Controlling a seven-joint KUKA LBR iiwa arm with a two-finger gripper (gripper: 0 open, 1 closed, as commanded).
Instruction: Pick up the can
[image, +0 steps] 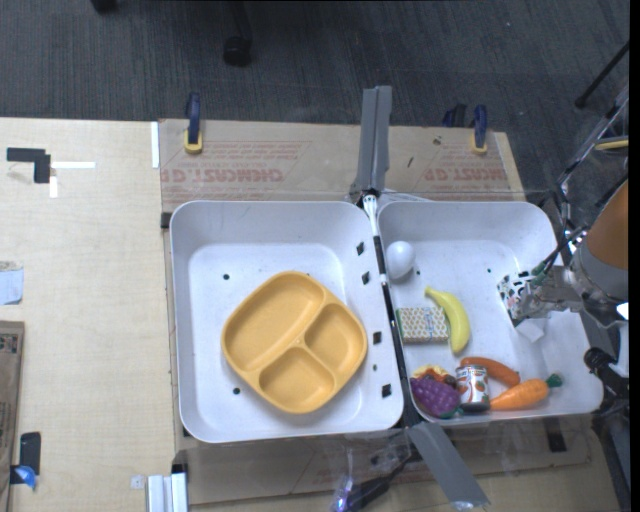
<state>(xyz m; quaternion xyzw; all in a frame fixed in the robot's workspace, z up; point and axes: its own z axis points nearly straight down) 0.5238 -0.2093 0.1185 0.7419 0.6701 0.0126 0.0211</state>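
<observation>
Currently pincer (522, 298) sat at right bin's (480, 222) far edge, grip state unclear, well apart from can (472, 387) wedged upright between grapes (436, 392) and carrot (520, 394).

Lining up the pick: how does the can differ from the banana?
The can is short, red and white, standing upright near the front wall; the banana is long, curved, yellow, lying flat mid-bin. The can is crowded by neighbours; the banana has more room. Both sit in the right bin.

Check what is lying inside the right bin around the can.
The right bin holds the can, purple grapes, carrot, sausage, banana, patterned block and white ball. The can's base is covered.
</observation>
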